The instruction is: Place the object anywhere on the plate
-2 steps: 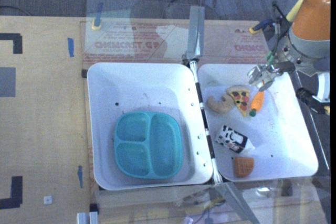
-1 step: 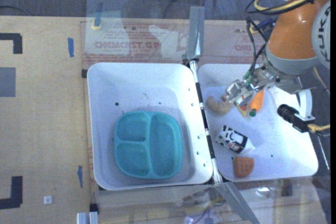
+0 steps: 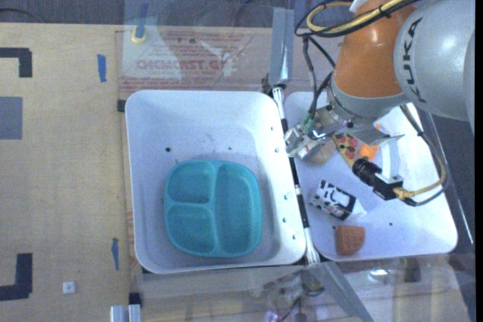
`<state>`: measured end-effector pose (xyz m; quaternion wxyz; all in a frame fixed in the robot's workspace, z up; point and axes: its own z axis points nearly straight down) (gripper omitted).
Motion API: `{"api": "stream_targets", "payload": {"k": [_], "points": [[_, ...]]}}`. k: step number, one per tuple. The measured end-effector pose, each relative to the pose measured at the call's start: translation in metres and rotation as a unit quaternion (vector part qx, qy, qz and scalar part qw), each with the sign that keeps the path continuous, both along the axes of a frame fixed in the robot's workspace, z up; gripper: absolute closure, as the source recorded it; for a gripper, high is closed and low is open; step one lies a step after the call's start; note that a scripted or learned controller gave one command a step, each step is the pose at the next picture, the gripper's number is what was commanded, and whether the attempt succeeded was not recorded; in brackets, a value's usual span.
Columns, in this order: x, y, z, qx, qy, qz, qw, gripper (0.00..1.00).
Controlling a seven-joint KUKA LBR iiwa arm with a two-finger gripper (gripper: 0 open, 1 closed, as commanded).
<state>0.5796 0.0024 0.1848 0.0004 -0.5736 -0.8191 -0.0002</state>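
A teal plate point(image 3: 213, 208) with three compartments lies in the left bin point(image 3: 151, 117). The grey arm with its orange band reaches over the right bin point(image 3: 423, 234). Its gripper point(image 3: 306, 141) hangs low at that bin's left edge, just above a small tan object point(image 3: 323, 154). A black-and-white object point(image 3: 333, 199) lies in the middle of the right bin, and an orange-brown waffle-like piece point(image 3: 349, 239) sits near its front edge. A colourful item point(image 3: 349, 145) peeks out from under the wrist.
The divider between the two bins point(image 3: 290, 170) runs right beside the gripper. Cables point(image 3: 407, 188) loop from the wrist over the right bin. A transparent sheet with tape point(image 3: 189, 60) lies behind the left bin.
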Motion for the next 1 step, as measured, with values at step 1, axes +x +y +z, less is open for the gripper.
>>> {"api": "stream_targets", "payload": {"k": [1], "points": [[-0.0226, 0.0489, -0.0169, 0.0001, -0.002, 0.052, 0.9986, 1.00]]}}
